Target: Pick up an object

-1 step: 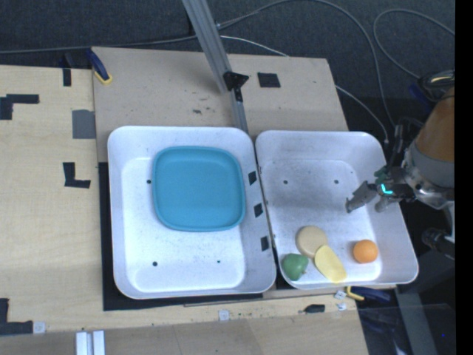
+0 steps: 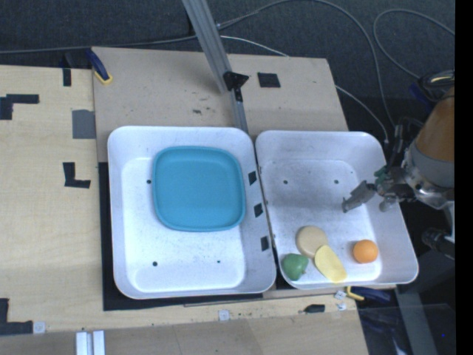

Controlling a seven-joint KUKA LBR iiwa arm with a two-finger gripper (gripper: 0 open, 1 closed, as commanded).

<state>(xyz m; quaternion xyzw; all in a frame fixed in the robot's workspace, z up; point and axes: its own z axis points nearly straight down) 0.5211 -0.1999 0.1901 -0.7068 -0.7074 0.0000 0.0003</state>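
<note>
The bench [image 2: 44, 191] is pale wood with black tape marks and carries two shallow white bins side by side. The left bin [image 2: 129, 220] holds a square turquoise plate [image 2: 198, 188], lying flat toward its upper middle. The right bin [image 2: 310, 161] has four small things gathered along its near edge. The arm [image 2: 436, 146], grey with an orange band, comes in from the right and hangs over that bin's right rim. Its tool [image 2: 367, 195] sits above the bin's right part, apart from the things below it; whether it is wide or narrow I cannot tell. Of the small things, a yellow banana-shaped piece [image 2: 330, 263] lies slantwise, touching a round beige piece [image 2: 311, 238] just above it. A green piece [image 2: 294, 265] sits just left of the yellow one, in the bin's near left corner. An orange ball [image 2: 364, 251] rests alone to the right, near the yellow piece.
</note>
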